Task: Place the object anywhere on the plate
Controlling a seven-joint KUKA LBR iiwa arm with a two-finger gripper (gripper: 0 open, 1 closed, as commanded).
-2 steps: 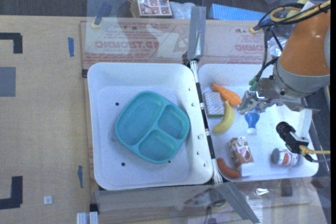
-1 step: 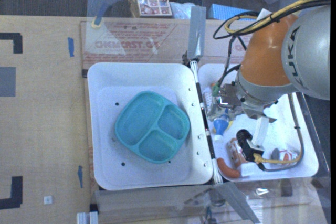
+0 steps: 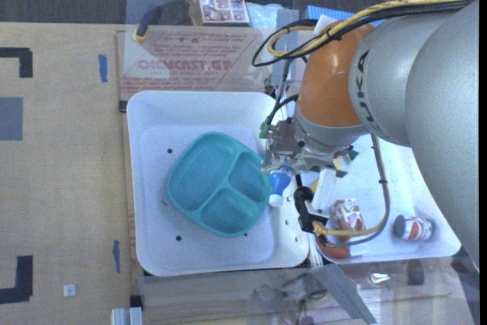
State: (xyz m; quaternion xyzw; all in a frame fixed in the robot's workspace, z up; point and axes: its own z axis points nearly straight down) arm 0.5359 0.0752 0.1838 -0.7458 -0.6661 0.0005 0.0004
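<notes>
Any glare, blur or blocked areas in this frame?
Camera view: the white bins are bright and washed out; the arm looms large and soft-edged, covering much of the right bin; the plate is evenly lit and sharp.

The plate [image 3: 217,194] is teal plastic, a rounded tray split into three compartments, lying flat and face up in the left bin [image 3: 152,125], toward that bin's right edge and nearer its front than its back. Just off the plate's right rim is a small blue and white object [image 3: 278,185] (too blurred to name), at the bin's right edge.
</notes>
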